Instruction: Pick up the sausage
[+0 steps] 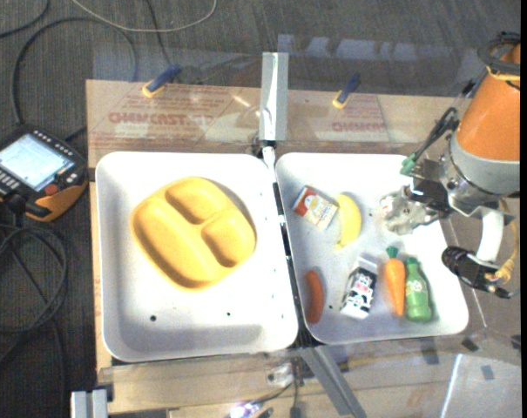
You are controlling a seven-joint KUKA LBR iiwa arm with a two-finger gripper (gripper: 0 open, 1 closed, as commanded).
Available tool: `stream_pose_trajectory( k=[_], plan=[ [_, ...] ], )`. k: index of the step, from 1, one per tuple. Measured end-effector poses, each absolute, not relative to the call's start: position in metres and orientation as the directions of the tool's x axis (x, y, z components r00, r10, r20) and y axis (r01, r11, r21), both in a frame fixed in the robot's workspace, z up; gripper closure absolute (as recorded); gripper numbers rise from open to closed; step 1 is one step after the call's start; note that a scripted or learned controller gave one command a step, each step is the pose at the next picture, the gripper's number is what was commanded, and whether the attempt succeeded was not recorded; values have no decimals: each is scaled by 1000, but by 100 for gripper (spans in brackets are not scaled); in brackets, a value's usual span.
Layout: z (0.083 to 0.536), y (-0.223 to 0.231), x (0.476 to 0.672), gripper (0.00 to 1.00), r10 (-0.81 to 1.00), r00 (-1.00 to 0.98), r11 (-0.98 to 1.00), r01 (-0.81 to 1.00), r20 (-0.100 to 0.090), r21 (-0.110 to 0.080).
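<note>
The sausage (pixel 315 295), a short reddish-brown link, lies along the left wall of the right bin (pixel 378 167) near its front. My gripper (pixel 402 212) hovers over the right side of that bin, well to the right of and behind the sausage. Its fingers blur together, so their spacing is unclear. Nothing shows in its grasp.
The right bin also holds a small red-and-white carton (pixel 314 206), a banana (pixel 349 219), a black-and-white milk carton (pixel 361 290), a carrot (pixel 394 281) and a green bottle (pixel 417 290). A yellow divided plate (pixel 193 231) sits in the left bin (pixel 124 320).
</note>
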State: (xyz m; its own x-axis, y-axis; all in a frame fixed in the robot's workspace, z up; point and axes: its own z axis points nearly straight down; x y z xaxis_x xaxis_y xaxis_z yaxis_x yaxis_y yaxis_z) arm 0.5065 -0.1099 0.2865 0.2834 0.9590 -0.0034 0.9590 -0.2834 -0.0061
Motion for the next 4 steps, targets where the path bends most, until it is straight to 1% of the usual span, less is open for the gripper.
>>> stream_pose_trajectory(
  k=[1, 2, 3, 4],
  plan=[
    [249, -114, 485, 100, 938, 347, -347, 938, -5, -5],
    [282, -85, 539, 100, 961, 275, -275, 961, -3, -5],
    [257, -89, 490, 100, 963, 271, -271, 963, -4, -7],
    [236, -97, 485, 100, 934, 358, -358, 934, -3, -5]
  ],
)
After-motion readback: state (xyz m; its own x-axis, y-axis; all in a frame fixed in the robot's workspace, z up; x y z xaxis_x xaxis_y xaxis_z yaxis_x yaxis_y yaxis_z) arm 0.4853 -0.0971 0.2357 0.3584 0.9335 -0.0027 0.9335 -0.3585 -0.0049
